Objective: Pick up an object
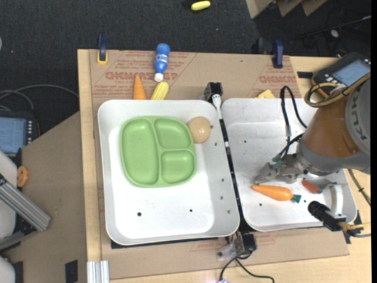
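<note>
**Orange carrot just below the fingers, not gripped**

Orange plastic carrot [273,191] is seen lying flat in the right white bin [253,125], just below and slightly right of the fingers [266,171]. The gripper [272,170] is lowered close to the bin floor, its grey fingers spread apart with nothing held between them. Whether the carrot is touched by a fingertip cannot be told. One small red piece [311,186] is found further right of the fingers, under the arm [330,137].

Two bins are counted. In the left white bin [118,217], well to the left of the fingers, one green divided plate [158,151] and one beige ball [199,128] are seen, touching. Beyond that bin, on the tabletop [241,75], one blue-and-white bottle [161,61], one yellow corn cob [159,90] and a second orange carrot [138,88] are laid.
</note>
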